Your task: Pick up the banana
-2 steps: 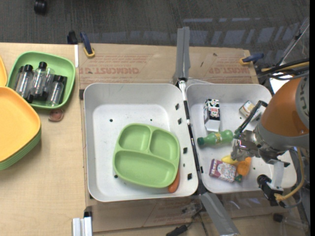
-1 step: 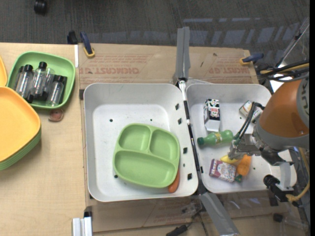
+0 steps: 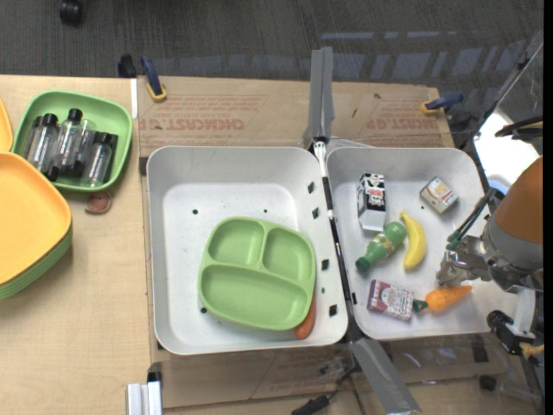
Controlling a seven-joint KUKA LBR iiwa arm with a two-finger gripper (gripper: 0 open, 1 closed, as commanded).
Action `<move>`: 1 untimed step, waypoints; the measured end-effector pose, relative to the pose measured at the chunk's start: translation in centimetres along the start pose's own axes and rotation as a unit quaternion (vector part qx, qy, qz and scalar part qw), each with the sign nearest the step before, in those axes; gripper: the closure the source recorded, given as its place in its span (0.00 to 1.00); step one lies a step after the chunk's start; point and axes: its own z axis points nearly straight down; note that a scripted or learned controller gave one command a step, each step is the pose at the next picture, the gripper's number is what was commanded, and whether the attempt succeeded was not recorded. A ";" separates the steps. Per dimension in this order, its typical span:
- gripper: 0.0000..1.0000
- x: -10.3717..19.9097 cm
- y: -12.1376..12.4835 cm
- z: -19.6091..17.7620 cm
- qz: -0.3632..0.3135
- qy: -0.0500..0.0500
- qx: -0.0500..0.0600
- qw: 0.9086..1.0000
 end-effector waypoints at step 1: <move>1.00 2.2 0.4 -3.1 0.192 0.000 0.001 0.981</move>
